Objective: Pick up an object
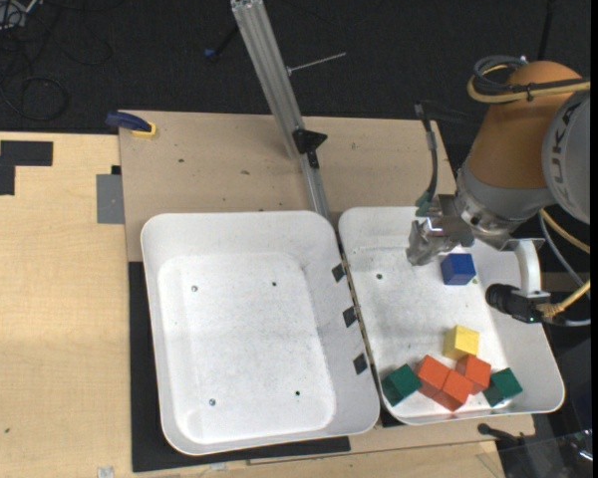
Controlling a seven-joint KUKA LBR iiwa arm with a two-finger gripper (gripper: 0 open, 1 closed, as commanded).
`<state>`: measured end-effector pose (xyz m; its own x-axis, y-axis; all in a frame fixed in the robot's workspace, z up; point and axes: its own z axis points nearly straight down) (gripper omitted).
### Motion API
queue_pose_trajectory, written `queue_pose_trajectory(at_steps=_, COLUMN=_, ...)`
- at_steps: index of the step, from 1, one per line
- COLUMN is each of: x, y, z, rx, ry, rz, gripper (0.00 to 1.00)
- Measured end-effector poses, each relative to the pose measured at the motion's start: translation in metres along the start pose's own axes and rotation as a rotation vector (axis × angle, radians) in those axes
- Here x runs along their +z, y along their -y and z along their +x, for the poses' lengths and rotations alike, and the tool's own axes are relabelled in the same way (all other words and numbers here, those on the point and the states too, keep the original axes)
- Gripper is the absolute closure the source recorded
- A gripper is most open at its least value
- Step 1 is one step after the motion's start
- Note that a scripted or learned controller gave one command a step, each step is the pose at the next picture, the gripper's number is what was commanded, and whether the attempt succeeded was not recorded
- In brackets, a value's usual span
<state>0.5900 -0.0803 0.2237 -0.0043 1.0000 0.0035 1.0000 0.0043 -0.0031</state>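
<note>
The arm reaches in from the right over the right bin [399, 307], and its gripper [424, 244] hangs above the bin's far part. A blue cube [458, 269] lies just right of the gripper, apart from it. Near the bin's front corner sits a cluster of blocks: a yellow cube [465, 341], orange blocks [450, 377], a dark green block [401, 382] and another green block [502, 386]. I see nothing between the gripper's tips.
The left bin [179, 257] lies beside the right one, with black clips [350, 316] along the shared rim. A slanted aluminium bar [275, 78] rises behind the bins. Cables [533, 307] hang from the arm at the right.
</note>
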Motion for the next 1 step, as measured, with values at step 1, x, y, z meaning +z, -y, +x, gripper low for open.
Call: queue_pose_trajectory(at_steps=1, x=-0.0082, y=0.0199, z=0.0563, rx=-0.001, ry=0.000, rz=0.001, gripper=1.00)
